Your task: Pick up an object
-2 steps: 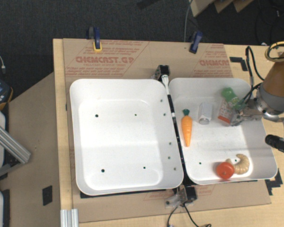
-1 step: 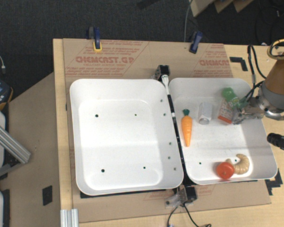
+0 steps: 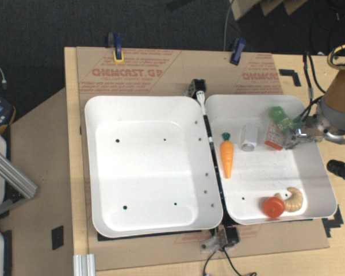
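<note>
Both bins, the left bin and the right bin, are done in plain white with a few small black dots, and the board under them is tan with reddish lettering printed on it. The carrot is coloured orange with a green top, next to a red tomato, a beige croissant-ish thing and a green blob. The arm is finished in grey with an orange band, and blue clamps are seen at the back.
</note>
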Action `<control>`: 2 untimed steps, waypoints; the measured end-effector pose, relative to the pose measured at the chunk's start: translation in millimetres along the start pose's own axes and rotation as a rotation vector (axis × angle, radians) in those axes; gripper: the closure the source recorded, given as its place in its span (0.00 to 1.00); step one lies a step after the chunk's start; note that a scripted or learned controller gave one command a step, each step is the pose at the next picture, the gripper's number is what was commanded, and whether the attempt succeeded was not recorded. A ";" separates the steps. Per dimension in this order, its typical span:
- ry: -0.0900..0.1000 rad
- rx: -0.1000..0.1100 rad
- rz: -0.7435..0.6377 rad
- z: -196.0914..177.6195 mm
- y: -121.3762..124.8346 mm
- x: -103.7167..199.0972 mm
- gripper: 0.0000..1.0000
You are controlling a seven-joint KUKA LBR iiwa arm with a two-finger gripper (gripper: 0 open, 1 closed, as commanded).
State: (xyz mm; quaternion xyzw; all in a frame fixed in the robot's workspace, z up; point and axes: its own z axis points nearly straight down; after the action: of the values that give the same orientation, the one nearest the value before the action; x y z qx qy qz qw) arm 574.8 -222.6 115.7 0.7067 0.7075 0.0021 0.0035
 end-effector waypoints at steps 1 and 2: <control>-0.002 -0.003 0.001 -10.0 0.5 -0.3 1.00; -0.003 -0.006 0.001 -20.2 1.1 -0.7 1.00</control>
State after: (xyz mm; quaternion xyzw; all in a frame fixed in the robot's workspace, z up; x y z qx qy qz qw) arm 575.7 -223.3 135.9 0.7071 0.7071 0.0029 0.0067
